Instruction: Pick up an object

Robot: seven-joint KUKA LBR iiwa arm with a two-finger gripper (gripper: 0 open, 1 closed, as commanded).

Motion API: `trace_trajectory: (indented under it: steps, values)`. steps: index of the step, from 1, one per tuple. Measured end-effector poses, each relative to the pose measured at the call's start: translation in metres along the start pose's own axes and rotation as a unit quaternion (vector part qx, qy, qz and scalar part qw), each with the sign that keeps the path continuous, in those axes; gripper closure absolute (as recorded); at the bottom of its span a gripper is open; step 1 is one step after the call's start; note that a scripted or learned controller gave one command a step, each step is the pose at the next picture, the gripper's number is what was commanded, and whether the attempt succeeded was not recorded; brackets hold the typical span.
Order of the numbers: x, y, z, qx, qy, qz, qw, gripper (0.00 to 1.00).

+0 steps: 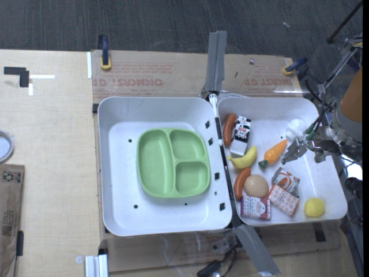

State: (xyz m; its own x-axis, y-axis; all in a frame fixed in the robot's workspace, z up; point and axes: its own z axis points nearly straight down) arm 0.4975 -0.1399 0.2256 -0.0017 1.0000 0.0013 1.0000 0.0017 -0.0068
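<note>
The right bin (323,111) holds several toy foods: an orange carrot (275,152), a yellow banana (244,158), a black-and-white milk carton (241,134), two sausages (229,128) (240,182), a bread roll (256,185), two red cartons (283,192), a lemon (314,208) and a small white piece (294,127). My gripper (307,154) hangs over the right side of this bin, just right of the carrot. Its fingers stand open with nothing between them.
The left bin (112,172) carries a green divided plate (173,163). A grey divider post (215,62) rises between the bins at the back. Clamps (104,52) (294,67) sit on the cardboard behind the bins.
</note>
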Motion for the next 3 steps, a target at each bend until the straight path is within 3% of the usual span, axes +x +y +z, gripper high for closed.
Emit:
trace_trajectory:
  steps: [1,2,3]
  values:
    - [-0.007,0.044,0.136,-0.002,0.000,-0.045,0.9990,0.00]
    - [-0.038,0.082,0.135,-0.003,-0.001,-0.175,0.9845,0.00]
    - [-0.063,0.135,0.135,-0.002,-0.001,-0.204,0.9789,0.00]
